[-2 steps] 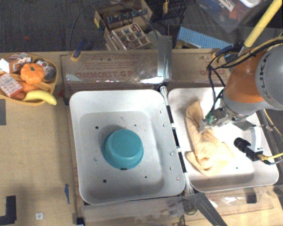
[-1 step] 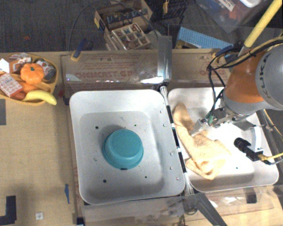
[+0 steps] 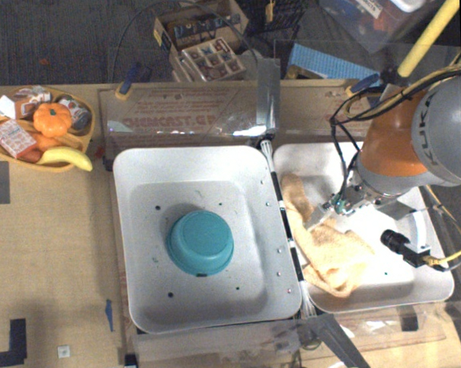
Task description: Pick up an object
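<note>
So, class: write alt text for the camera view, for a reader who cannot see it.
A grey robot arm's gripper is down at a crumpled tan cloth in the right white bin. The left bin holds an overturned teal bowl.

Grey KUKA arm [image 3: 442, 132], rounded casing with part of the dark KUKA lettering showing on its side, orange band [image 3: 393, 146] below the grey shell. Black cables loop around the wrist. Small metallic gripper [image 3: 340, 205] with a teal-green bit near its tip. Black cylindrical attachment [image 3: 397, 243] with yellow cable.
</note>
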